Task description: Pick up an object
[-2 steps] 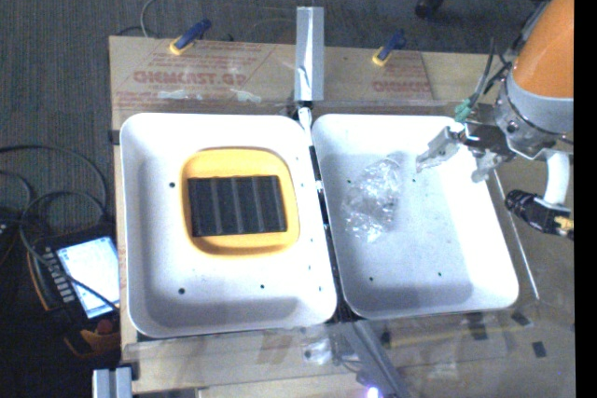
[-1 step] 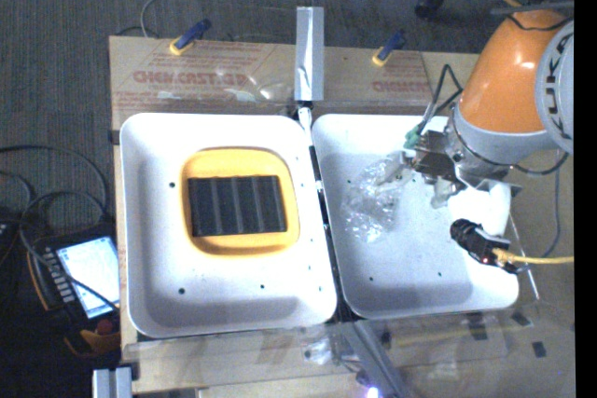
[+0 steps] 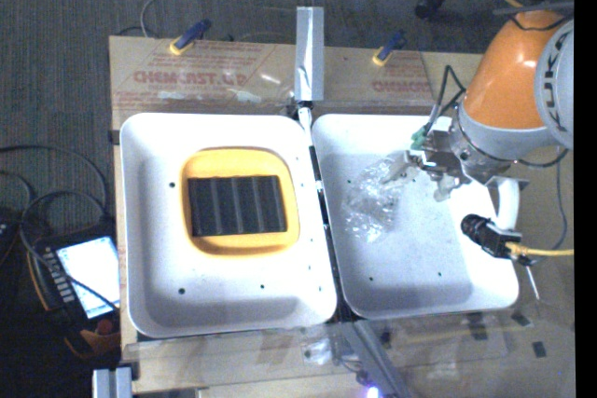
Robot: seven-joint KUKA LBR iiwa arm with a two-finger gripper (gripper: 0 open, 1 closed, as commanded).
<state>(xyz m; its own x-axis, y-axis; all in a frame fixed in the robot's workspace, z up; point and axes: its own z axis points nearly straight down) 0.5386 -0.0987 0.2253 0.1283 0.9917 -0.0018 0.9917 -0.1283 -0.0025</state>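
A crumpled clear plastic wrapper (image 3: 371, 198) lies in the right bin (image 3: 420, 289), left of its middle. In the left bin (image 3: 149, 284) rests a yellow rounded tray with a black ribbed insert (image 3: 239, 201). My gripper (image 3: 422, 179) hangs over the right bin's upper middle, just right of the wrapper. Its two fingers are spread apart and open, with nothing between them. One fingertip (image 3: 401, 168) is close to the wrapper's upper right edge; I cannot tell if it touches.
The orange and grey arm (image 3: 518, 89) covers the right bin's upper right corner. A black connector with a yellow cable (image 3: 490, 236) hangs by that bin's right wall. A metal divider post (image 3: 309, 65) stands between the bins at the back.
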